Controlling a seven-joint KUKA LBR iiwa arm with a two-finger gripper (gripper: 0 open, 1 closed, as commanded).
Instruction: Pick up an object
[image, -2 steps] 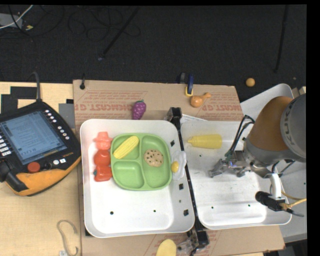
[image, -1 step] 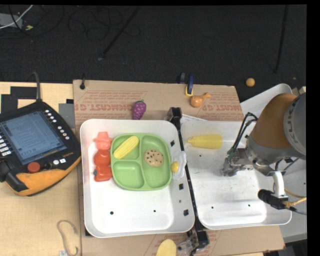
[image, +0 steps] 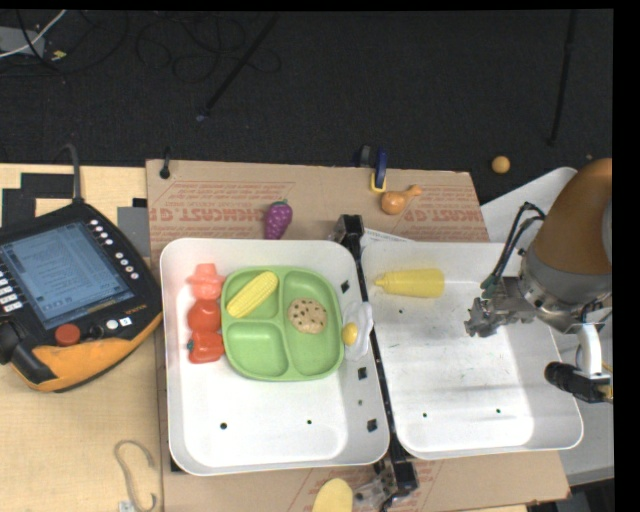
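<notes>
The yellow bottle (image: 410, 283) lies on its side at the far left of the right bin (image: 470, 425), its long axis running left to right. The gripper (image: 483, 322) hangs low to its right and slightly nearer, apart from it; whether it is spread or pressed together I cannot tell. Bare white floor lies between them, so there is room to approach.

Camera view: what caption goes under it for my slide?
Robot gripper hovers over the right bin near a yellow bottle; green plate in the left bin.
</notes>
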